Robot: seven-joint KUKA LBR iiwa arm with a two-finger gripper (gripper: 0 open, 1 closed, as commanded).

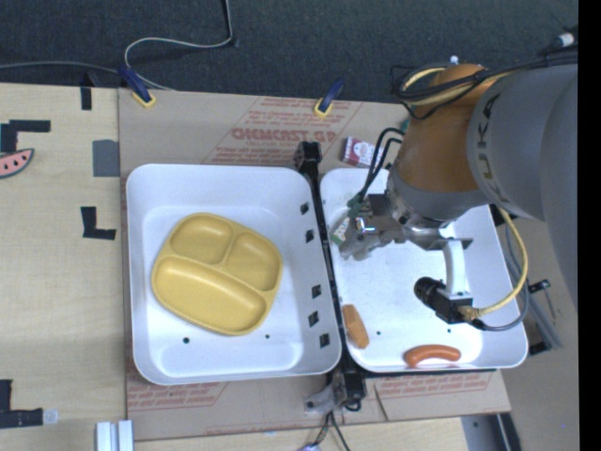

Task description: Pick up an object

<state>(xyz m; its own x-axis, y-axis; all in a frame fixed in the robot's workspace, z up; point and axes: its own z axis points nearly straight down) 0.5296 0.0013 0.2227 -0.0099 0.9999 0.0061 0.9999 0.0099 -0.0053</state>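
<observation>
In the right bin (488, 350) lie a small brown bread-like piece (354, 327) near the left wall and a red-orange sausage (433, 354) by the front edge. My gripper (351, 236) reaches down over the bin's left part, close to the divider, above and behind the brown piece. A green-and-grey bit shows at its tip; I cannot tell whether that is an object or part of the hand. The arm's orange band (441, 148) and grey body cover the bin's back right.
The left bin (150, 346) holds a yellow divided plate (218, 271). A black divider rail (319, 261) runs between the bins. A small red-and-white packet (356, 150) lies on the cardboard behind the right bin. Yellow cable loops at the arm's right.
</observation>
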